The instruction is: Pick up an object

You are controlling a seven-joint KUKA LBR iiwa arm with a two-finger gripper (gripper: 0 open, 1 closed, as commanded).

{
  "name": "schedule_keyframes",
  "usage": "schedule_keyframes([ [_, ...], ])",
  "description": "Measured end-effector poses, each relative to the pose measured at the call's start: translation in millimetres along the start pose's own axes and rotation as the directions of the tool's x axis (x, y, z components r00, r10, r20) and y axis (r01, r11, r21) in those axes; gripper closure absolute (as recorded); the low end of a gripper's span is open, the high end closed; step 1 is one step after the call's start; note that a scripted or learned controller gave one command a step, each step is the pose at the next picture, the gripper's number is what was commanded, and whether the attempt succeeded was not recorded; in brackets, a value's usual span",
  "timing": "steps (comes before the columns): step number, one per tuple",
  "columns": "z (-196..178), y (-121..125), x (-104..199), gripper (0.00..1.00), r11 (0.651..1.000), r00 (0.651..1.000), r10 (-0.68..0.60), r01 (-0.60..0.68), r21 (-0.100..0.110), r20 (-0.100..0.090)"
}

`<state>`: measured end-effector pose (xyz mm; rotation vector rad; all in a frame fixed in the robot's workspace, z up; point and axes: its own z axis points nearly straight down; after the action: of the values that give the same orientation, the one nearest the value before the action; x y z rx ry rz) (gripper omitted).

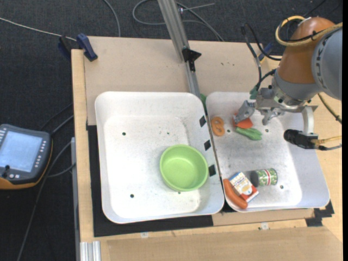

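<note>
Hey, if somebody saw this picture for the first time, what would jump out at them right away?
Probably the bright green bowl, sitting alone near the front right corner of the left bin. Next, the grey arm with its orange band reaching in from the right, its claw over the back of the right bin, just above a green and orange toy. A small can lies near that bin's front.

A pale wooden bench (141, 64) fills the middle, lit evenly from above. Around it lies dark carpeted floor (38, 80), with thin cables (163, 7) looping across it at twelve o'clock. At nine o'clock a handheld control pendant (22, 154) with a lit screen sits on the floor. A blue clamp (87, 47) grips the bench edge at eleven o'clock. A grey metal pole (176, 31) slants down from twelve o'clock.
</note>
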<state>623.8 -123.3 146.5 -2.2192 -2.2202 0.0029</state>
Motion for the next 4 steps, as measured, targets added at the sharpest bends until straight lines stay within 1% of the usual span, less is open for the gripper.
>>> schedule_keyframes([
  [1, -13.0, 1.3, 0.0, 1.0, 1.0, 1.0, 0.0, 0.0, -0.005, 0.0],
  [2, -63.6, 5.4, 9.8, 1.0, 1.0, 1.0, -0.001, 0.001, -0.008, 0.001],
  [3, -90.4, 5.9, 9.9, 1.0, 1.0, 1.0, 0.0, 0.0, -0.006, 0.001],
  [4, -93.4, 4.6, 71.7, 1.0, 1.0, 1.0, -0.005, 0.005, -0.004, -0.001],
])
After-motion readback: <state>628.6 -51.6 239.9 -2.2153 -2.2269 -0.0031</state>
